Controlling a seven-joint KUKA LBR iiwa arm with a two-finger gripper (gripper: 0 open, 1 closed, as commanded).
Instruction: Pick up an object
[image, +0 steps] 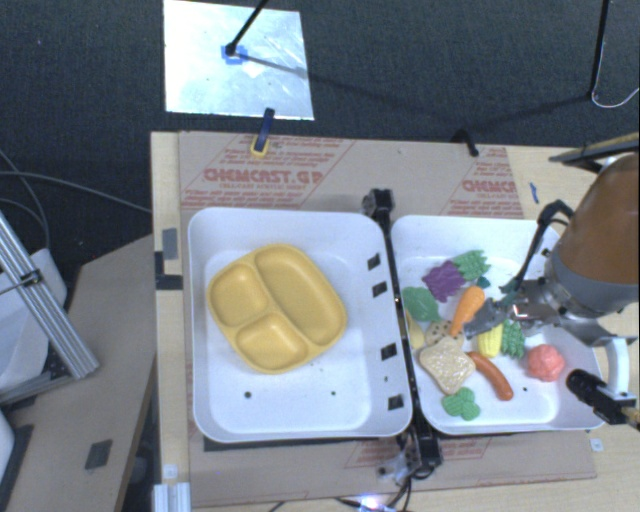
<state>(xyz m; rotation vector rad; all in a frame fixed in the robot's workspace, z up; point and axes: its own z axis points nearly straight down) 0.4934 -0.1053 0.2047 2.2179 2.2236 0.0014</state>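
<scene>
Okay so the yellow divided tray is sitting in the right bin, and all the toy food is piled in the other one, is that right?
Not quite. The camera view shows the yellow divided tray in the left bin, not the right one. The toy food, such as the carrot and sausage, is in the other bin, the right bin.

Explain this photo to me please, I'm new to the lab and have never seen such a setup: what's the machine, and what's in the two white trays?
One fixed camera looks down at a slant on a bench. The grey and orange shape at the right is a robot arm; its gripper is low among the items, but whether it holds anything can't be told. The left bin holds a yellow divided plate. The right bin holds toy food: purple grapes, a carrot, a bread slice, a sausage, corn, green pieces and a pink-red fruit.
</scene>
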